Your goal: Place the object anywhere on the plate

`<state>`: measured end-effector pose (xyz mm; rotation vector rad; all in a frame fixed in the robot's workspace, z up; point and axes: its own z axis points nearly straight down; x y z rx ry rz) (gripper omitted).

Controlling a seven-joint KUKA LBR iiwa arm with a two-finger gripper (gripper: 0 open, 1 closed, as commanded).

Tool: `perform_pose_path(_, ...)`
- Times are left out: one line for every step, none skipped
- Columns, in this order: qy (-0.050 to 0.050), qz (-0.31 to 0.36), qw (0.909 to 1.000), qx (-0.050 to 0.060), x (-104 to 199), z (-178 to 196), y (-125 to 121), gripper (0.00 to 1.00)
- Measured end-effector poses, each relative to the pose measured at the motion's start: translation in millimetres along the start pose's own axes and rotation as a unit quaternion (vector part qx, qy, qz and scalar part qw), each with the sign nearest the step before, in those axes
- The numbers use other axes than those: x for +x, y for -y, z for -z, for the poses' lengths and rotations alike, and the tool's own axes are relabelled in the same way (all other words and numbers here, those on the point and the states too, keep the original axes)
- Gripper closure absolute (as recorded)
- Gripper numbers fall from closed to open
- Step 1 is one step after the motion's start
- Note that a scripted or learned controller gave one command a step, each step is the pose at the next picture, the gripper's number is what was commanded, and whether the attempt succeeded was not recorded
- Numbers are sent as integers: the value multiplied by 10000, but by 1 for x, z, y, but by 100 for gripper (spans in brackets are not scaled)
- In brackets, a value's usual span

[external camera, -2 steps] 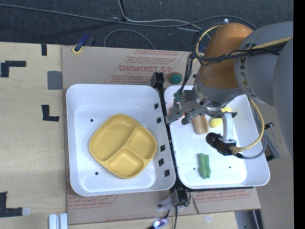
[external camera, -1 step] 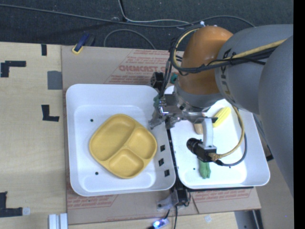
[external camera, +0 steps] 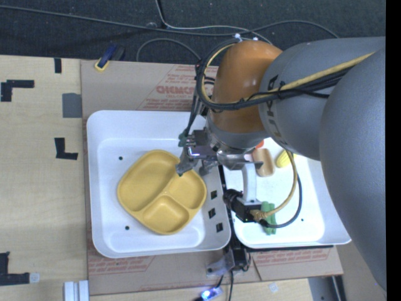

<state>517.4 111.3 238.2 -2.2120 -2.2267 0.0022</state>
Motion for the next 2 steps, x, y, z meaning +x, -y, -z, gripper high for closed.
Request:
perform_pose_path(7, -7, 10000, 5, 39, -8, 9, 100)
perform_pose_path(12, -21, 10000, 0, 37, -8, 8, 0)
